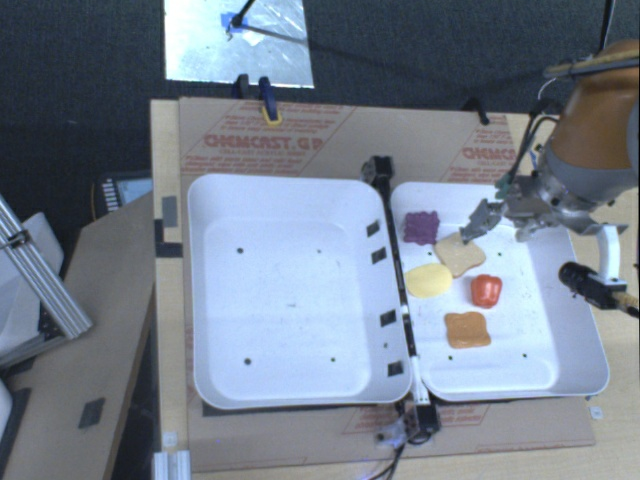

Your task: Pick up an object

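Fingers: spread open just above the tan toast-shaped piece | risk: your grasp nudges the purple block or yellow lump beside it.

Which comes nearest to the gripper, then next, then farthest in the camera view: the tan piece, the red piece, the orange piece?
From the gripper:
1. Tan piece, just below it.
2. Red piece, mid-bin.
3. Orange piece, toward the front edge.

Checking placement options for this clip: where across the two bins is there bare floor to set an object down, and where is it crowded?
The left bin offers bare floor wall to wall. In the right bin, the strip along the near wall and the right side are free. Its upper left is crowded: purple piece, tan piece, yellow piece, red piece, orange piece, with the claw above.
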Controlling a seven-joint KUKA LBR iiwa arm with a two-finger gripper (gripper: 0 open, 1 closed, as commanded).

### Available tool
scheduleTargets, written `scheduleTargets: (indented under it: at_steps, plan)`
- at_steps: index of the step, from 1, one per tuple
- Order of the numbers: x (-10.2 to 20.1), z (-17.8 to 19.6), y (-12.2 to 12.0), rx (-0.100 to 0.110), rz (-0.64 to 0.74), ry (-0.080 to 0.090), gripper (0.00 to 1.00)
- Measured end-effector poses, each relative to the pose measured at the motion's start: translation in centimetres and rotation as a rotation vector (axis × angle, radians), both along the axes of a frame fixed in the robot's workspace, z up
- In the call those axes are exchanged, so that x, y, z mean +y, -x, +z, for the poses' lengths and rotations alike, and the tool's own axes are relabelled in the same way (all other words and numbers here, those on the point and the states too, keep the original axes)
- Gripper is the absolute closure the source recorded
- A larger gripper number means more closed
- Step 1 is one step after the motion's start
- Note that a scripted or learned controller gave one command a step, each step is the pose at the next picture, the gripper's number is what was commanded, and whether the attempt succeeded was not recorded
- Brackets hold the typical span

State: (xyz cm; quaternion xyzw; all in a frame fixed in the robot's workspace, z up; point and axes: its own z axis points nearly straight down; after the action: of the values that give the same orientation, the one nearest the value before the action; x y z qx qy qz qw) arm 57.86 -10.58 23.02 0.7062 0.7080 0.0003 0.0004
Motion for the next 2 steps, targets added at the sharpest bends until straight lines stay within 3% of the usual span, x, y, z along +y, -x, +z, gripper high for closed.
scheduleTargets:
  at_steps: [1,2]
  plan:
    - [-0.5,-15.2,-0.9,0.003,-0.003,-0.002,0.0]
    - [-0.6,-13.3,-1.2,-0.006,-0.001,-0.001,1.0]
